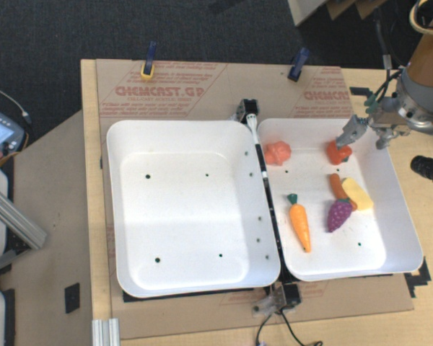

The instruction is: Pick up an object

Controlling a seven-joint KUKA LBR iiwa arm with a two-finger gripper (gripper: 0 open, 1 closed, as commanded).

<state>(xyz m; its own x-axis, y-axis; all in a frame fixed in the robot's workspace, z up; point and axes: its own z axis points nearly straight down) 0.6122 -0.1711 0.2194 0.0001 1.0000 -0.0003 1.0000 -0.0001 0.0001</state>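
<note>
The right bin (390, 215) holds several toy foods. A pink lump (277, 152) lies near its far left corner, and a small red piece (338, 153) sits further right. Toward the middle lie a brown sausage (337, 184), a yellow block (357, 194) and purple grapes (338, 215). An orange carrot (299, 225) with a green top lies at the near left. My gripper (366, 135) hangs over the bin's far right part, open. One fingertip (349, 133) is just above the red piece, and nothing sits between the fingers.
The left bin (130, 215) lies beside the right one on a cardboard sheet (202, 85). Two clamps (149, 62) (299, 63) stand at the sheet's far edge. A black fitting (247, 109) sits where the bins meet.
</note>
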